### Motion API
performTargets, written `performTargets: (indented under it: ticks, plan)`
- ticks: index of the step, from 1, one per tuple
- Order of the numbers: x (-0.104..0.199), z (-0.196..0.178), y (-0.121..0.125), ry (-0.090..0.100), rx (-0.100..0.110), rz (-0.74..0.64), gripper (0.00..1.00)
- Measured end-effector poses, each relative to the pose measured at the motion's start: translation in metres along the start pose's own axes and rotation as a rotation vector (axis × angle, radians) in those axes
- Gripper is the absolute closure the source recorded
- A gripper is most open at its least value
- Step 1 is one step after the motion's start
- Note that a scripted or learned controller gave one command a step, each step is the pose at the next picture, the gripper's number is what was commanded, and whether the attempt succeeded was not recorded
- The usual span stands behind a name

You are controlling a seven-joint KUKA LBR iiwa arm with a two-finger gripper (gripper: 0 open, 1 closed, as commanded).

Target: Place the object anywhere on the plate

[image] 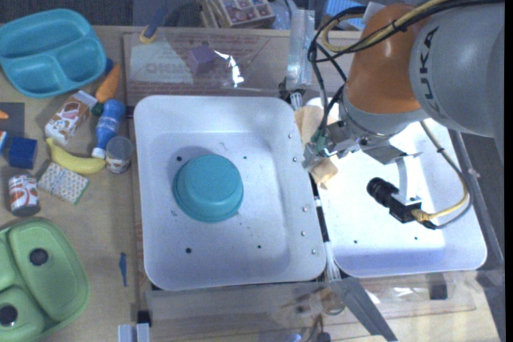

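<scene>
Clutter on the left of the counter (104, 212), well apart from the bins: blue divided tray (52, 52) at the far corner, orange carrot-shaped toy (109, 82), blue bottle (107, 126), small carton (68, 118), banana (75, 159), grey can (119, 154), dark blue cube (22, 150), green moulded tray (36, 276) at the near corner. Beyond the bins, a clear plastic sheet (200, 60) and a printed box (236, 2) on the dark floor.

In the left bin (264, 252), a teal plate (208, 187), round, left of centre, nothing touching it. Between plate and right bin (449, 252), only the two raised rims meeting at the seam.

Over the right bin, the grey arm with its orange band (385, 68), black and yellow cables looped around the wrist, a black cylinder (389, 199) hanging below. Gripper (322, 146) low at the seam between the bins; clenched or released, cannot tell.

Pale tan object (324, 171) at the left rim of the right bin, just beneath the gripper, well apart from the plate. Another pale patch (309, 122) just above the gripper; same object or not, cannot tell. Partly hidden by the gripper, so long axis and heading unclear.

Bin floors white and shallow, the right one brightly lit; counter pale wood.
</scene>
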State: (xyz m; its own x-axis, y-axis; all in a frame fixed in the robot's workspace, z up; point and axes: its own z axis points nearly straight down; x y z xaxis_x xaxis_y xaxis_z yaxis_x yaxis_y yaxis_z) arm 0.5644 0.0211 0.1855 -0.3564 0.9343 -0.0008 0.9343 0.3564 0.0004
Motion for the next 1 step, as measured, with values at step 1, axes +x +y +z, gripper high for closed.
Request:
performTargets:
  ticks: [1]
  plan:
    - [0.0677,0.0009,0.0012,0.002,0.003,0.005,1.0]
